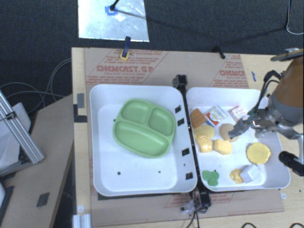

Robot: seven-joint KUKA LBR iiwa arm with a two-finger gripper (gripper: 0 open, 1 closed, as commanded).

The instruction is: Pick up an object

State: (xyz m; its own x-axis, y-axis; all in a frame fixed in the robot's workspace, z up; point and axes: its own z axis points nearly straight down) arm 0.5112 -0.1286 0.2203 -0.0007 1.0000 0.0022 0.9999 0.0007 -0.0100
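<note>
Green toy (pixel 211 176) at near rim; gripper (pixel 236 131) over tan piece (pixel 226 129), opening unclear.

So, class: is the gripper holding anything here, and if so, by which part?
It cannot be told. The gripper hangs low over the right bin, next to a tan round piece, but no hold is visible.

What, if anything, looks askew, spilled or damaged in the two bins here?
Only a minor thing: the green divided plate sits turned at a slant in the left bin, not square to its walls. The toy food pieces in the right bin lie loosely scattered, none spilled outside or visibly damaged.
</note>
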